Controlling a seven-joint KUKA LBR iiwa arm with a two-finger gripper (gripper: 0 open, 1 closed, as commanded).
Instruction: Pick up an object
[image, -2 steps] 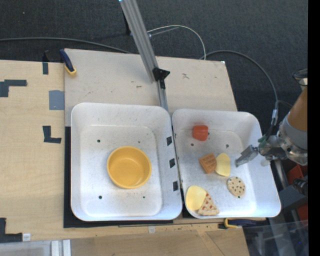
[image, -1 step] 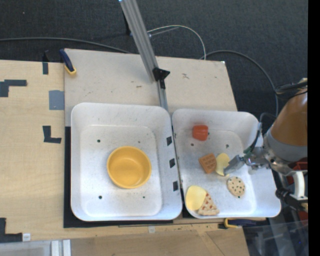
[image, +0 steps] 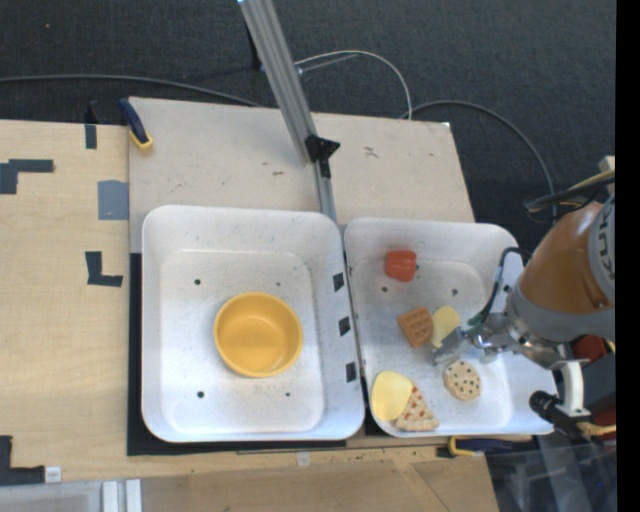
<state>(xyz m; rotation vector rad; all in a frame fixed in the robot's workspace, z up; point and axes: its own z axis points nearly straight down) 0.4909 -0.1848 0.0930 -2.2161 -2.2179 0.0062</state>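
Observation:
The right bin (image: 470, 240) holds a red block (image: 401, 265), a brown waffle-like square (image: 415, 326), a pale yellow piece (image: 445, 321), a speckled cookie (image: 462, 380), a yellow disc (image: 391, 395) and a pizza-slice toy (image: 417, 413). My gripper (image: 447, 347) reaches in from the right and sits low in this bin, just below the pale yellow piece and above the cookie. Nothing shows clearly between its fingers.
A yellow bowl (image: 258, 333) sits in the left bin (image: 170, 240). A grey metal pole (image: 285, 75) slants down to the divide between the bins. Cables run across the dark floor at the back. A blue-and-yellow clamp (image: 135, 123) lies on the bench's far left corner.

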